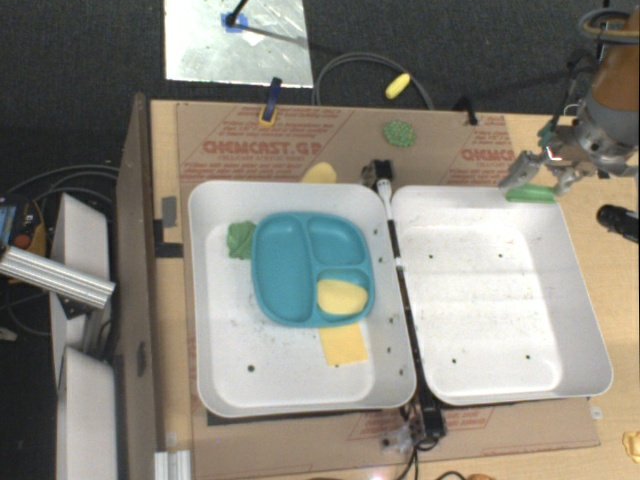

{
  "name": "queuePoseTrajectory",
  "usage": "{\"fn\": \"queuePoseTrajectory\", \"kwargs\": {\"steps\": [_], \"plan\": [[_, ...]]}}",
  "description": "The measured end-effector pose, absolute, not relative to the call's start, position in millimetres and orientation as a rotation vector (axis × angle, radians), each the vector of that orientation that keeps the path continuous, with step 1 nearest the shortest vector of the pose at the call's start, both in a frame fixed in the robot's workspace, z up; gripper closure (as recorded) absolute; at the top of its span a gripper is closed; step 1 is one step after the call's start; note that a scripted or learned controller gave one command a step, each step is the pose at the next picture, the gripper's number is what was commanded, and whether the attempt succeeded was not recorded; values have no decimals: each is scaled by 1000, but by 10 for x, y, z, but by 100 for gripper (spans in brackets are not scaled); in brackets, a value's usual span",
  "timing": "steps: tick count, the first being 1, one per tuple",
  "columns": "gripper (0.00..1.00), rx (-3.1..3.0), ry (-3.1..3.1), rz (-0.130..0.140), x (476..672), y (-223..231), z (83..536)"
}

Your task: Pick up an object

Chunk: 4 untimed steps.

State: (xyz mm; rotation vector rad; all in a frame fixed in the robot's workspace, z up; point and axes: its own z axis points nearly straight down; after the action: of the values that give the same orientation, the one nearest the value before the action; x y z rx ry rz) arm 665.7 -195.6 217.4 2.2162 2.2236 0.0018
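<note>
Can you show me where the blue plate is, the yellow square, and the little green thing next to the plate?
Blue plate (285,268), camera view, on its big left compartment.
Yellow square (344,345), camera view, on its middle, just below the plate.
Green thing (240,238), camera view, on its middle, at the plate's left edge.

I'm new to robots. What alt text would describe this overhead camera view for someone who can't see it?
Two shallow white bins sit side by side on a bench. The left bin holds a blue divided plate with a yellow piece in one compartment, a flat yellow square beside it and a green item at its left edge. The gripper hangs over the right bin's far corner near a green object.
</note>
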Motion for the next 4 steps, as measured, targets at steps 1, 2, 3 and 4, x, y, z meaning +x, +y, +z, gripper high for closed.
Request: {"fn": "queuePoseTrajectory", "kwargs": {"steps": [1,2,3,4], "plan": [[0,2217,2233,-1,6397,-1484,1459],[0,2212,2227,1,6665,-1557,818],[100,2208,2226,4,6673,-1560,963],[100,2206,2231,12,6502,-804,1752]]}}
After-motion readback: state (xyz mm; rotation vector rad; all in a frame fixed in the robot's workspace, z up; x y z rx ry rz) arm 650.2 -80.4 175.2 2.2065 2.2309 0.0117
